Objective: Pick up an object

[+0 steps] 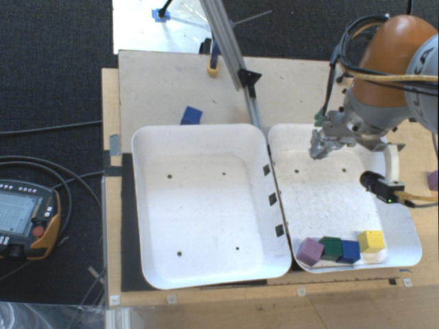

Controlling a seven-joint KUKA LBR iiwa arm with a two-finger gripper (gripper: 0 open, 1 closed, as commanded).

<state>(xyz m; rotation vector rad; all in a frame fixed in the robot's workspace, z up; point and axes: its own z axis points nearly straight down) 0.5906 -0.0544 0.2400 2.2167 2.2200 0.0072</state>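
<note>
Camera view looks down at a slant on a bench [171, 88] bearing two shallow white bins side by side. From the right edge of the frame the arm [398, 60] reaches in, cut off by that edge, so just its orange band and grey wrist can be seen. Its gripper [321, 146] hangs over the upper part of the right bin [322, 197], near that bin's top left corner. Seen from above and partly covered by the wrist, the gripper is a small grey shape, and whether its jaws are apart or together cannot be told. Nothing can be made out between them.

Four blocks lie in a row along the bottom edge of the right bin, touching or nearly touching: one purple block [309, 250] at the left, one green block [331, 246], one blue block [350, 251] and one yellow block [372, 241] at the right. All sit well apart from the gripper. A black part [377, 186] hangs from the arm at the bin's right side; what it is stays unclear.

Dark specks dot the floor of the left bin [199, 204]. Three black clips [272, 199] sit along the seam where the bins meet.

One more blue piece [191, 116] lies on the bench above the left bin. A grey pole [226, 40] slants down from the top of the frame. At the lower left edge a pendant [24, 218] with a screen is cut off by the frame.
</note>
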